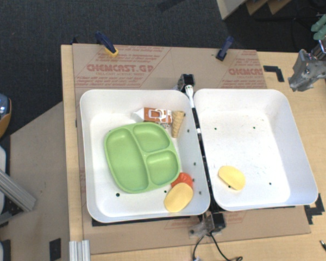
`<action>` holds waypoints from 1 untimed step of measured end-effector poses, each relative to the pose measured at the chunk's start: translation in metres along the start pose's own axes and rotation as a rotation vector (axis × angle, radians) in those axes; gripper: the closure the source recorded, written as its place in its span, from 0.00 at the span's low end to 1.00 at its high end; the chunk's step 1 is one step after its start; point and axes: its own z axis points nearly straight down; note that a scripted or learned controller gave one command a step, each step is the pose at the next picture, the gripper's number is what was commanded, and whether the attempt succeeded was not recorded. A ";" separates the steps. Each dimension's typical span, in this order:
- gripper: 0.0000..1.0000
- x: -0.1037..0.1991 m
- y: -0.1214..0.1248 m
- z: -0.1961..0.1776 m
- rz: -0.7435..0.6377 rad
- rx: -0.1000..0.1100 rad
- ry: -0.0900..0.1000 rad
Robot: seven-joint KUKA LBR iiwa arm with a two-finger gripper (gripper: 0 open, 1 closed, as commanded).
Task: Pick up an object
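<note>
The pincer (306,74) is hanging at two o'clock, beyond the right bin (293,140), partly cut off by the edge; its state I cannot tell. A yellow lump (231,178) is lying at the right bin's seven o'clock. In the left bin (92,145), a green tray (141,156) is hiding part of a packet (157,115) at twelve, and a yellow piece (178,198) is covering most of something orange (185,179) at five.

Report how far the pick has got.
Nothing looks done yet. The claw sits at the right edge, outside the bins and away from every object. The yellow piece lies alone in the right bin; the green tray is in the left bin. Approach, grasp and lift are all left.
</note>
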 end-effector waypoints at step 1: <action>1.00 -0.146 0.000 0.001 0.010 -0.002 -0.005</action>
